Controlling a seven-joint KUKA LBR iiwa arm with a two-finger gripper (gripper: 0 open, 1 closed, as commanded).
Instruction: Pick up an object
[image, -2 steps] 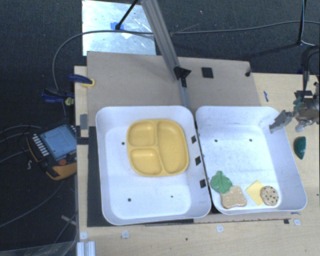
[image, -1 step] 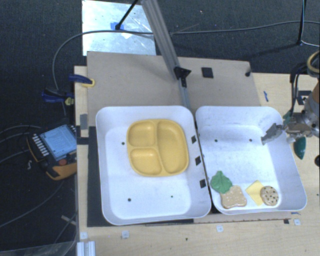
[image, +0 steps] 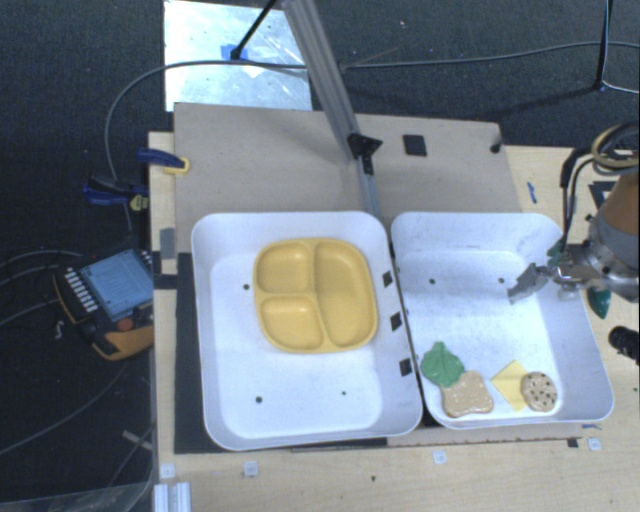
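In the right bin (image: 470, 250), along its front edge, lie a green leafy toy (image: 441, 363), a tan bread slice (image: 467, 396), a yellow cheese wedge (image: 510, 381) and a round speckled cookie (image: 539, 391). My gripper (image: 528, 281) hangs over the right side of this bin, its grey fingers pointing left and down, well behind the cookie and cheese. Nothing shows between the fingers. The arm's wrist (image: 612, 245) sits at the right edge.
The left bin (image: 230, 390) holds a yellow divided plate (image: 315, 295) with three compartments. A slanted metal pole (image: 335, 90) rises behind the bins. Cables, clamps and a small device (image: 110, 290) lie left of the bench.
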